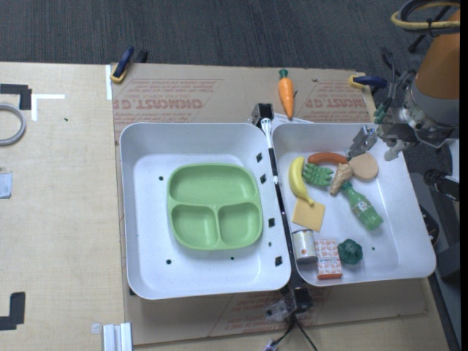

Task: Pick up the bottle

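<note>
Green and translucent, the bottle (363, 208) lies on its side in the right bin (409, 251), right of centre in the frame, its neck pointing up-left towards a round tan piece (363, 167) and a small brown item that looks to touch the cap end. Our gripper (374, 142) hovers over the bin's upper right corner, near the bottle but apart from it; its jaws appear spread, with nothing between them. To do this well, we judge we should come down over the bottle's body, away from the crowded neck, and turn the wrist so the jaws close across its narrow width, not along its length. A smooth round body could roll or squirt out, so a centred, low grip seems wise. Around it sit a banana (296, 179), a cheese slice (308, 214), a can (303, 246) and a dark green lump (350, 251). The left bin (139, 218) holds a green divided tray (216, 207); both rest on a cardboard-covered worktop (175, 97), with dark carpet beyond.
</note>
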You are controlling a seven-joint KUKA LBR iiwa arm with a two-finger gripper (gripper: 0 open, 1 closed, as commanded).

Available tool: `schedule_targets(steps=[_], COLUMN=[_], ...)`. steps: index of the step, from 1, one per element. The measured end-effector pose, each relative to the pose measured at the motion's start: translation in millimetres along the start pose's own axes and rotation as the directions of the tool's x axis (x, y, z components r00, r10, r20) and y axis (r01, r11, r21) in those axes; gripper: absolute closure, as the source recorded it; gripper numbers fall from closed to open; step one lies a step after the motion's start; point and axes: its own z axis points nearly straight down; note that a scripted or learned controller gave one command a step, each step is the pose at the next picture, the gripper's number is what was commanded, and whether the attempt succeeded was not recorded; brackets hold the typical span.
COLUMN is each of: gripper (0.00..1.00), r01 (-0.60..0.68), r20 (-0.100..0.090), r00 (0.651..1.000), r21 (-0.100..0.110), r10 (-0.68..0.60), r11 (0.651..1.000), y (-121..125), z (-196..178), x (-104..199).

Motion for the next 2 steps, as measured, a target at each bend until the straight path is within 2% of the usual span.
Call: schedule_targets(steps=[1, 2], gripper=[0.0, 1.0], r01=[-0.356, -0.359], r20=[0.0, 0.0], r00=[0.934, 0.933], r21=[0.001, 0.002], r10=[0.356, 0.359], r11=[0.934, 0.933], y=[-86.5, -86.6], z=[139.0, 129.7], x=[9.5, 9.2])
